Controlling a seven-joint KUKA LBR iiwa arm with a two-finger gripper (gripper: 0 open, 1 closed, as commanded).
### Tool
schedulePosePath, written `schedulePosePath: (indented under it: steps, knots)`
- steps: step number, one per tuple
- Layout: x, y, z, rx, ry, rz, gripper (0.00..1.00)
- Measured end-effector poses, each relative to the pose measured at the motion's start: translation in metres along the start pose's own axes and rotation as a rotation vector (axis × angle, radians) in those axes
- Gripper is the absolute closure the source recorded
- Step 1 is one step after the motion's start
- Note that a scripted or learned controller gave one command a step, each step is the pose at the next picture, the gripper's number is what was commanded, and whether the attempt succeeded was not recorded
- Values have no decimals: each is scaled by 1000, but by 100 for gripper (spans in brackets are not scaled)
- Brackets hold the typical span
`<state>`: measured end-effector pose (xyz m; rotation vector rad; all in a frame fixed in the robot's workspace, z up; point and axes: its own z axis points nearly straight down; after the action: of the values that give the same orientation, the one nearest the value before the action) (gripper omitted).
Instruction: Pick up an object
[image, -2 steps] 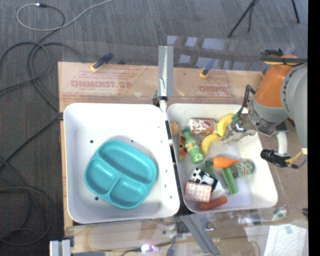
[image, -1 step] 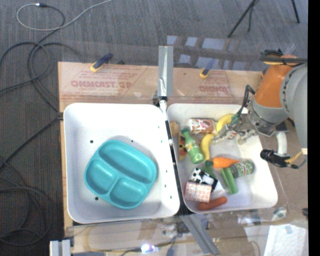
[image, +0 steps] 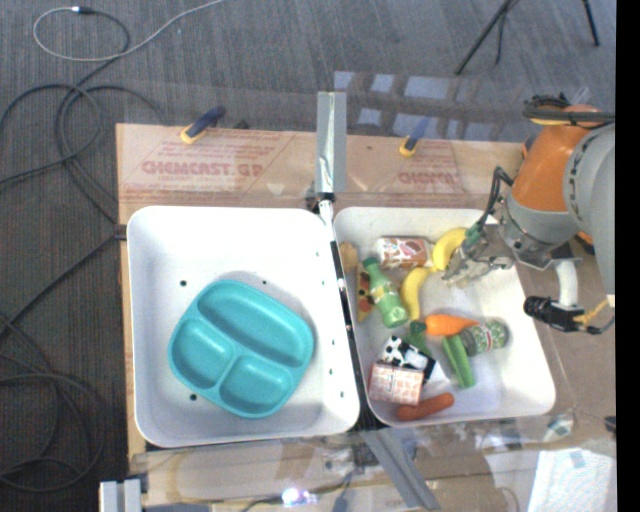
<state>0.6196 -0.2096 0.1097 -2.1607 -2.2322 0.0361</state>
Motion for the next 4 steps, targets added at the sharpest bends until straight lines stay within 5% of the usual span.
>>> schedulePosePath:
  steps: [1, 2, 3, 4]
  knots:
    - [0, 0, 0, 0, -1, 0, 0]
    - [1, 0, -9, 2, 0, -1, 100]
    - [-13, -16, 19, -48, -13, -95, 100]
    - [-2, -12, 19, -49, 0, -106, 0]
